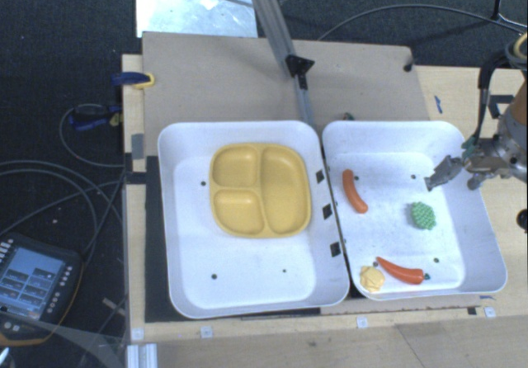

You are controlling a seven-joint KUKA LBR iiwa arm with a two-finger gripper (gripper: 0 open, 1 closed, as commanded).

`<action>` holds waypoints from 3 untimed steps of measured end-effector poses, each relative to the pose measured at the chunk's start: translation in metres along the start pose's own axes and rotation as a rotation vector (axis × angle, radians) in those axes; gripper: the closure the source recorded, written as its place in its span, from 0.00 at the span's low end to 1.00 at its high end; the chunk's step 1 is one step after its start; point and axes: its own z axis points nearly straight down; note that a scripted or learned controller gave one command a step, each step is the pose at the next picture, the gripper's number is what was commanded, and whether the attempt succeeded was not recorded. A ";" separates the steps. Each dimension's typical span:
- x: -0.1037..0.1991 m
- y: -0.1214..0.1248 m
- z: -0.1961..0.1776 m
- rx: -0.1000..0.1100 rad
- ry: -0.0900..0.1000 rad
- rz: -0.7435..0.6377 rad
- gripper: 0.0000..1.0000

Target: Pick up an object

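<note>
**Claw open over the right bin**

From the overhead camera I see the gripper hanging over the right bin near its far right side, fingers spread apart with nothing between them. Below it lie a green ball, two sausages and a yellow piece. A yellow tray sits in the left bin.
</note>
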 end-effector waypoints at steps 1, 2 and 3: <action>0.000 0.000 0.000 0.000 0.000 0.002 0.00; 0.002 -0.004 0.043 0.004 0.000 0.006 0.00; 0.000 -0.009 0.104 0.005 0.000 0.006 0.00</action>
